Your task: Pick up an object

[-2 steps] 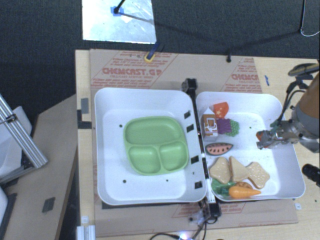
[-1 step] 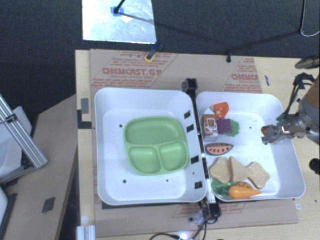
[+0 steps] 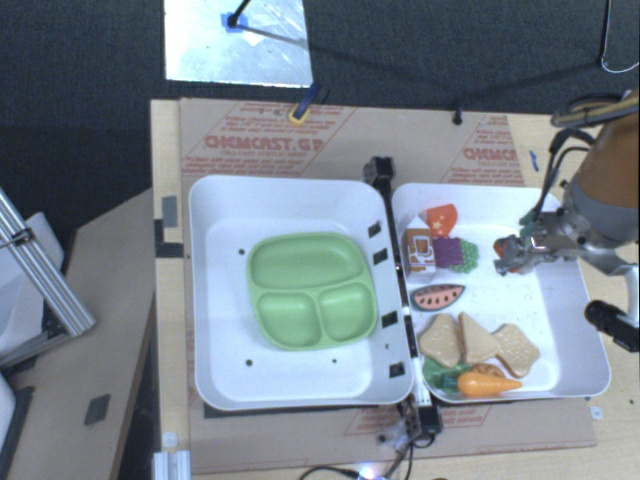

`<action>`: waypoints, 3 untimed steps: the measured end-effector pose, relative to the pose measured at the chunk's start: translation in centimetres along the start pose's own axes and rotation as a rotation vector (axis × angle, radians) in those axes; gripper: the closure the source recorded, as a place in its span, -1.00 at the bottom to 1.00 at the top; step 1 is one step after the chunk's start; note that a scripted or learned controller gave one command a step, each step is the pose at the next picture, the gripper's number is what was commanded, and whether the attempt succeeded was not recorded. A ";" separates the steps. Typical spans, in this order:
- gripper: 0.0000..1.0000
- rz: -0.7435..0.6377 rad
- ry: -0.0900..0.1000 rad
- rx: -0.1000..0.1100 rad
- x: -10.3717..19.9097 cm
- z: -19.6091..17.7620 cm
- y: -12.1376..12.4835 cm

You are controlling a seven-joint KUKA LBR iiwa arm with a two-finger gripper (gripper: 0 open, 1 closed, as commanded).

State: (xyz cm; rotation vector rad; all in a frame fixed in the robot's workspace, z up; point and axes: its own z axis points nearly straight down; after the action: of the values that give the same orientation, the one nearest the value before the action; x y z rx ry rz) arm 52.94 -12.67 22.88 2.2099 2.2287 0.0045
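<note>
Toy food, including a watermelon slice [image 3: 438,296] and bread pieces [image 3: 478,343], lies clustered in the right bin [image 3: 575,308] within the arm's reach, while the claw [image 3: 508,252] hovers above; its opening cannot be judged.

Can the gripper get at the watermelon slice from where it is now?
Probably yes. The gripper hovers in the right bin, and the watermelon slice lies flat with bare floor between them. The purple toy and the bread pieces sit close by, but nothing covers the slice.
</note>
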 end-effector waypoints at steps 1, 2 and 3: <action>1.00 -0.001 0.001 0.000 3.6 -0.6 3.1; 1.00 -0.001 0.001 0.001 8.1 0.9 6.3; 1.00 -0.001 0.002 -0.001 12.6 -0.6 9.5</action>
State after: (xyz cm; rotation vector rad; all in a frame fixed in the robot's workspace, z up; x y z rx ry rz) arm 62.33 0.06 23.48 2.2086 2.2308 0.0083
